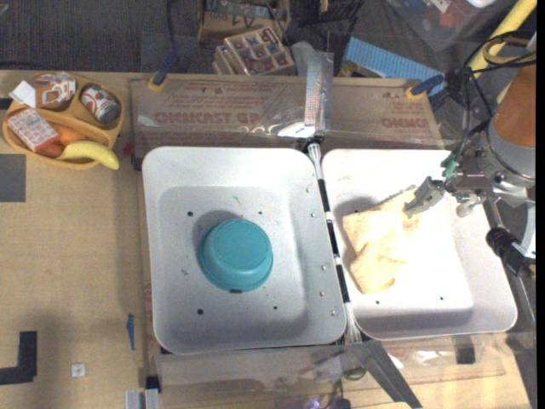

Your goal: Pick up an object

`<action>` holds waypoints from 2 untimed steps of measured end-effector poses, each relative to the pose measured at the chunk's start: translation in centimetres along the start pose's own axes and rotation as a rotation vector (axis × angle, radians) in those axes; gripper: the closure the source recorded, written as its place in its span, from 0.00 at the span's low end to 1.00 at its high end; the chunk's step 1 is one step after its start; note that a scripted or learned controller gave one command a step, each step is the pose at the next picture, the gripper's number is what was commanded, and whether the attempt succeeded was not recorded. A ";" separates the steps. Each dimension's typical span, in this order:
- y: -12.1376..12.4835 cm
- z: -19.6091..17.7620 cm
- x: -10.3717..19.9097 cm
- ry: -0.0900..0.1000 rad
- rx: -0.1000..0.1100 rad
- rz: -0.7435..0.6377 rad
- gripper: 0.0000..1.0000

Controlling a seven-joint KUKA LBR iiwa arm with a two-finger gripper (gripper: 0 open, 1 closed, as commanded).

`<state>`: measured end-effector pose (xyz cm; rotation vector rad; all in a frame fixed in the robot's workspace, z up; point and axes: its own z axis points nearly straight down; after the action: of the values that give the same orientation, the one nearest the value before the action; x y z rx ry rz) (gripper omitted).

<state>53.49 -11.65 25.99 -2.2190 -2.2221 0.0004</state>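
The arm (pixel 516 118) is extended in from the right, its orange band positioned above the wrist. The gripper (pixel 421 199) is angled down and leftward.

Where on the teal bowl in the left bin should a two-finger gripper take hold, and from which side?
The teal bowl sits upside down in the left bin, so no rim edge is open to pinch. Probably best to come straight down from above and close the gripper across the flat round base, where the sides look steepest; lower down, the wall flares and fingers would likely slip.
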 end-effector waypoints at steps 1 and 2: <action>0.1 -1.0 0.0 -0.001 -0.003 0.001 1.00; 0.1 -1.0 0.0 -0.001 -0.003 0.001 0.00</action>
<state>53.57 -11.68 27.02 -2.2216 -2.2231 -0.0016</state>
